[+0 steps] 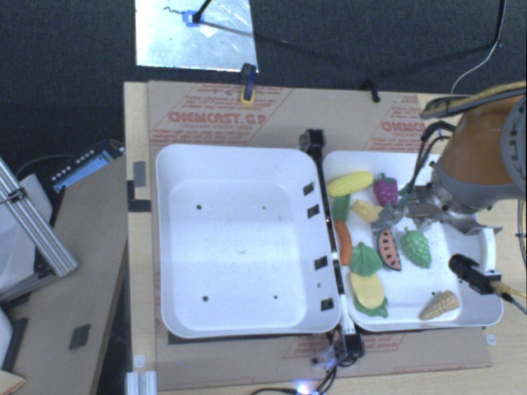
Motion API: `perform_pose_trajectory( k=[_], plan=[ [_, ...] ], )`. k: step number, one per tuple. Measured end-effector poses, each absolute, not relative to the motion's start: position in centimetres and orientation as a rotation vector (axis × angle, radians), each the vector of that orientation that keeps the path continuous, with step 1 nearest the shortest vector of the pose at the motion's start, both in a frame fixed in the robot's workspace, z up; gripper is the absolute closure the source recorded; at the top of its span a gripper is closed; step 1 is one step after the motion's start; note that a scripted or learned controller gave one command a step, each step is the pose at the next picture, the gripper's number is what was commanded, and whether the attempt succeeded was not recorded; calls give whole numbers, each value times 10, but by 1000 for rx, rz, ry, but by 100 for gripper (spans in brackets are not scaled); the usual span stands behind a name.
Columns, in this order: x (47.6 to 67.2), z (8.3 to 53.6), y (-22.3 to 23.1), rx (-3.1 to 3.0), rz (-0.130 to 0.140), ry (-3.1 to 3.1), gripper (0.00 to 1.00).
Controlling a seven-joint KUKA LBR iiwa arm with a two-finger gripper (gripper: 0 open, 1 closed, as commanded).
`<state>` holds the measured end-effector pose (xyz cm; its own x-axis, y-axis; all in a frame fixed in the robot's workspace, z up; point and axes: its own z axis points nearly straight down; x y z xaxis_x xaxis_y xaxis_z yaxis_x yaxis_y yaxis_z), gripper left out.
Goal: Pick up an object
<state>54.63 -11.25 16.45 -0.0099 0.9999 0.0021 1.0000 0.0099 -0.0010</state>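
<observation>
While the grey arm with the orange band (pixel 486 151) reaches in from the right, its gripper (pixel 394 214) sits low over the right-hand shallow white bin (pixel 482 307), among a cluster of plastic toy foods. Nothing looks lifted, so the step in hand appears to be the descent toward a target, before any grasp. Whether the gripper is spread or closed I cannot tell, since the metal parts at its tip blur into the toys beneath it, and no object can be seen caught in it. Closest to the tip lie a pale yellow toy piece (pixel 366 211) just to its left and a red watermelon slice with dark seeds (pixel 388 249) just below; a purple grape-like toy (pixel 385 190) sits just above, and a green bumpy fruit (pixel 417 248) lies to the lower right. Further off in the same bin are a yellow banana (pixel 350 183), an orange carrot (pixel 343 241), a green leafy piece (pixel 365 260), a yellow corn cob on a green husk (pixel 368 293) and a tan ice-cream cone (pixel 440 305). The left-hand white bin (pixel 177 171) lies beside it on the worktop. Because the toys touch or nearly touch, the next move probably calls for settling squarely on one piece, likely the pale yellow one or the watermelon, closing firmly, then rising straight up without dragging neighbours.
</observation>
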Motion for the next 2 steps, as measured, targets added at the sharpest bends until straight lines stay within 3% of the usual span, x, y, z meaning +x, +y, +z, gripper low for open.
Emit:
perform_pose_trajectory(
  k=[1, 2],
  plan=[
    [602, 82, -87, -2220, -7, -2236, 0],
    [664, 83, -86, -2202, 31, -2198, 0]
  ],
)
